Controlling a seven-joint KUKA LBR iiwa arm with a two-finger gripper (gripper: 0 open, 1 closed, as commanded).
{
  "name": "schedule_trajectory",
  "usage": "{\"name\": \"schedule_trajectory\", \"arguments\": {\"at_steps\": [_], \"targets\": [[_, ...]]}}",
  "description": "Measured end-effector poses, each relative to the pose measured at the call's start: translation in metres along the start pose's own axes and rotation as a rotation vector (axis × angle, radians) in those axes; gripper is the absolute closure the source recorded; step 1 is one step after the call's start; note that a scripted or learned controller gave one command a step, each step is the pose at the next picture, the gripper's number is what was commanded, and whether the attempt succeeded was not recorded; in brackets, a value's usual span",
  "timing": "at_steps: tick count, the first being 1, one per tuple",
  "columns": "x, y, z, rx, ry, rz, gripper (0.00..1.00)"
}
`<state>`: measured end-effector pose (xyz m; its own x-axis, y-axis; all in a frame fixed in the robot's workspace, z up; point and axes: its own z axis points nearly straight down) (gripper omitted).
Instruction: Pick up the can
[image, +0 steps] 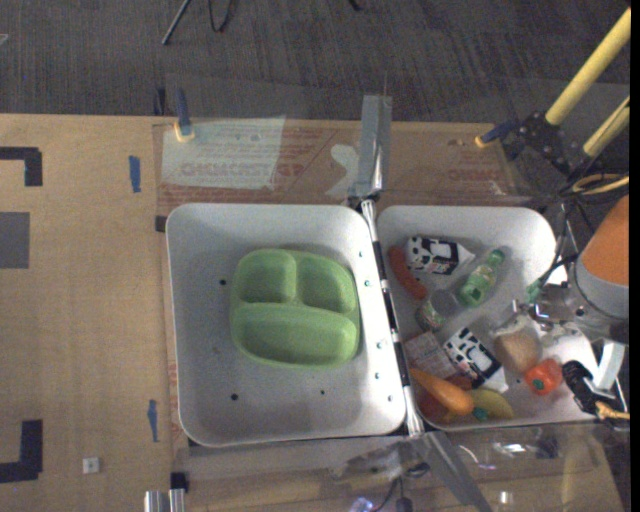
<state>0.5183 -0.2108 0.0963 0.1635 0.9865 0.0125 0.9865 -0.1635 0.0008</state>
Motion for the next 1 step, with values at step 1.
{"name": "schedule_trajectory", "arguments": {"at_steps": [1], "targets": [[0.0041, -0.0305, 0.0077, -0.009, -0.006, 0.065, 0.0]]}}
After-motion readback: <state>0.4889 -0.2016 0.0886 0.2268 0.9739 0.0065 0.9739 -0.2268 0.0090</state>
